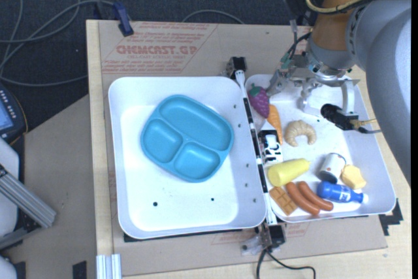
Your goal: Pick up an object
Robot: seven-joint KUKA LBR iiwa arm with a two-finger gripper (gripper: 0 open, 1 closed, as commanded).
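Observation:
My gripper [305,87] hangs over the far end of the right bin [377,170], below the orange band of the arm. Just beneath and to its left lie a purple toy vegetable [260,101] and an orange carrot [275,119]. A tan croissant [301,132] rests a little nearer the camera than the gripper. I see nothing held in the gripper.
Further toys lie in the right bin: a yellow piece [287,171], sausages [307,198], a waffle [282,199], a blue bottle [339,193], a small can [332,165], a yellow chunk [353,176]. The left bin [127,98] holds a blue divided plate [187,137].

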